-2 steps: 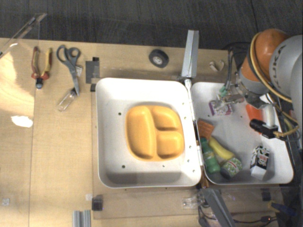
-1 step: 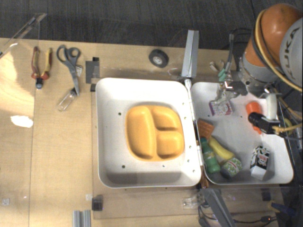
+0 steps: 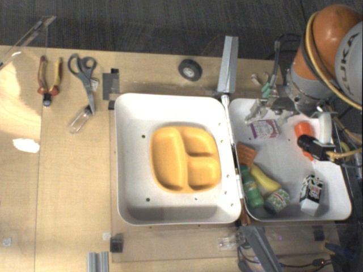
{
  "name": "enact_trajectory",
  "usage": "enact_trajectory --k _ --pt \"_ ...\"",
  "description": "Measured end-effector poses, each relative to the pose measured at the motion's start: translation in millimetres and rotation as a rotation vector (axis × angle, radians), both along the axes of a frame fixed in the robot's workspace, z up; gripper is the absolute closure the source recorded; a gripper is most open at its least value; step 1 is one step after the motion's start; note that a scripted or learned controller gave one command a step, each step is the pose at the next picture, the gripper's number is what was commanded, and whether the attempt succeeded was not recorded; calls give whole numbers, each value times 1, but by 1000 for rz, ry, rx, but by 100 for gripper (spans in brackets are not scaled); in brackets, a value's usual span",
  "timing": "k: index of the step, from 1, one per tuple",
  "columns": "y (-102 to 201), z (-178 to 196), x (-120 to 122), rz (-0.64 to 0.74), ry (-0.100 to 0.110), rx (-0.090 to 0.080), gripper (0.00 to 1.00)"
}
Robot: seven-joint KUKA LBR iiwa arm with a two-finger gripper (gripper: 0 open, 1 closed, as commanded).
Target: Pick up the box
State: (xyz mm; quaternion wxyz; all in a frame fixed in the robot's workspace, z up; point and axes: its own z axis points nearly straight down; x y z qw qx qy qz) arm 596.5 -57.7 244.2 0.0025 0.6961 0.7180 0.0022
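Camera view: arm (image 3: 332, 44) reached in from right over right bin (image 3: 340, 211), gripper (image 3: 266, 103) at bin's far left corner, fingers spread, nothing seen between them, box (image 3: 264, 129) lay flat just below, yellow tray (image 3: 186, 157) in left bin (image 3: 133, 152)

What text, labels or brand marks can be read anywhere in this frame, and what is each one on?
"KU": dark letters on the arm's grey casing at the right edge, cut off by the frame.
Small pale carton in the right bin, below the hand: purple print, too blurred to read.
Black-and-white box: print too small to read.
Green bottle and can: labels unreadable.
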Motion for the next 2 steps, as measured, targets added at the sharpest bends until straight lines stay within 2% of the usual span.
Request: enact_trajectory --k 1,2 --pt "-39 -64 30 -22 4 0 0" --pt "-66 -141 63 -76 -14 -3 0"
